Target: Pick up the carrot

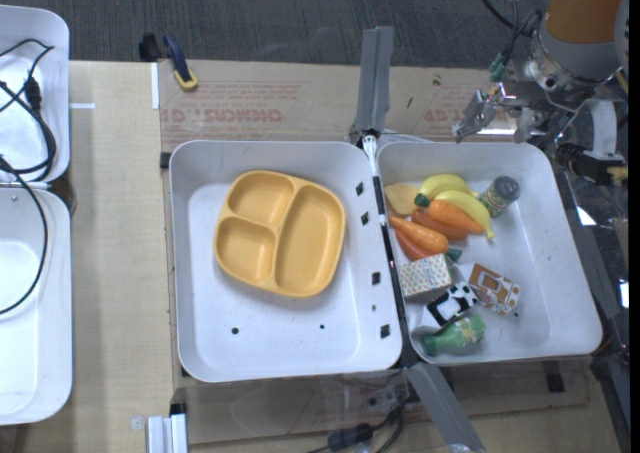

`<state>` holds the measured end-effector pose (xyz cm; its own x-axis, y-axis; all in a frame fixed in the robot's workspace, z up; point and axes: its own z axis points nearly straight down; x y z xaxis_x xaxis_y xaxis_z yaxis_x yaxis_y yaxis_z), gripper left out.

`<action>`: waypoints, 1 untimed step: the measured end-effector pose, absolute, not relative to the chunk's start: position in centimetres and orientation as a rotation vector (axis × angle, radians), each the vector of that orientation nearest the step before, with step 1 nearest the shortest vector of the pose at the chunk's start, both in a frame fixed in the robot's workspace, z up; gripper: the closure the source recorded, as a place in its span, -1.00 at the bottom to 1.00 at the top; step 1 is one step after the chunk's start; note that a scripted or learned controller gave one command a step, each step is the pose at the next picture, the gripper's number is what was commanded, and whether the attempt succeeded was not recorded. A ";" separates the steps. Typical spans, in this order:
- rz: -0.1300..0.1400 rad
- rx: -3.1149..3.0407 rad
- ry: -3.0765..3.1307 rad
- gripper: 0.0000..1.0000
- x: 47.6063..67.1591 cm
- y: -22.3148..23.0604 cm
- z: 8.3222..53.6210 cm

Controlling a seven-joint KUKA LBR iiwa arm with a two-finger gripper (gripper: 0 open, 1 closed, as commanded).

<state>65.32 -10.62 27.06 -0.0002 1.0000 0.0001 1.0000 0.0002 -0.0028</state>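
Note:
An orange carrot (447,221) with a green top lies in the right bin (560,271), near its back left, just below the yellow bananas (456,197). A second orange carrot-like piece (418,237) lies beside it toward the bin's left wall. My gripper (500,119) hangs above the right bin's back edge, up and to the right of the carrot and well apart from it. Its fingers are open with nothing between them.
In the right bin there are also a small jar (501,193), a patterned box (425,276), a small carton (493,288), a black-and-white item (455,303) and a green vegetable (455,335). The left bin (200,321) holds a yellow divided plate (280,233).

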 end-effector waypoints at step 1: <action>0.004 -2.020 -2.403 -1.00 57.7 -4.6 19.3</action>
<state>57.71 -4.62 19.25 -0.1719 0.9851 0.0000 0.9851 0.1719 -0.0033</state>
